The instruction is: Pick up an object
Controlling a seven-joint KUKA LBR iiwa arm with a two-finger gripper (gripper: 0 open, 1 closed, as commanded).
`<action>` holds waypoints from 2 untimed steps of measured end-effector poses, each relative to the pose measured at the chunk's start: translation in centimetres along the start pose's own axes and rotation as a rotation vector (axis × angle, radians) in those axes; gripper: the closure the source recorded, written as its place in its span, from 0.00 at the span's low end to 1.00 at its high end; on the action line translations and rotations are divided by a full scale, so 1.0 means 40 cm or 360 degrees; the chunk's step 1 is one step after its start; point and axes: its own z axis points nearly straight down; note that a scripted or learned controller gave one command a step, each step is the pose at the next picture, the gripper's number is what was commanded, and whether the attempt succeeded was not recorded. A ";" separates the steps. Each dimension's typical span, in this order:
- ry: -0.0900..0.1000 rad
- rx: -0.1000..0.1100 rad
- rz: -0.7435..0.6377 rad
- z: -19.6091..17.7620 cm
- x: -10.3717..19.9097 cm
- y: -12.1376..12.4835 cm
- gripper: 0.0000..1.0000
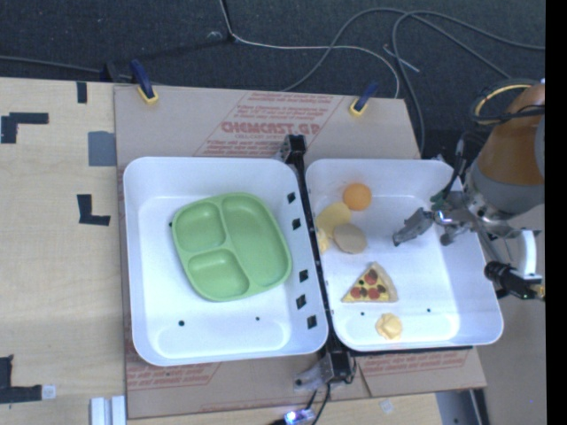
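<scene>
While my arm reaches in from 3 o'clock, my gripper hangs over the right bin, in its upper right part.

Fingers: I see one dark finger pointing toward 8 o'clock, tip over bare white floor. Whether my jaws are spread or pressed together, I cannot tell from this slant. Nothing visible between them.

Contents of the right bin, read as a clock face centred on the bin:
- orange ball, about 11 o'clock, near the back wall.
- pale yellow piece, about 10 o'clock, close to the divider between the bins.
- tan round piece, about 9 o'clock, touching the yellow piece on its lower right side.
- toy pizza slice, about 7 o'clock, flat on the floor, point toward 12.
- small yellow lump, about 6 o'clock, near the front wall.

The tan round piece is the nearest item to my fingertip, lying to its 9 o'clock, apart from it. The pizza slice is at the tip's 7 o'clock, farther off.

Left bin: one green divided plate, three compartments, lying flat and slightly turned, about the middle.

Both bins rest on a cardboard sheet, held at its far edge by two clamps.
</scene>
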 end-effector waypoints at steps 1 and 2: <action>0.0001 0.0000 -0.0001 0.115 0.010 -0.018 0.00; -0.0003 -0.0010 -0.0001 0.194 0.010 -0.016 0.00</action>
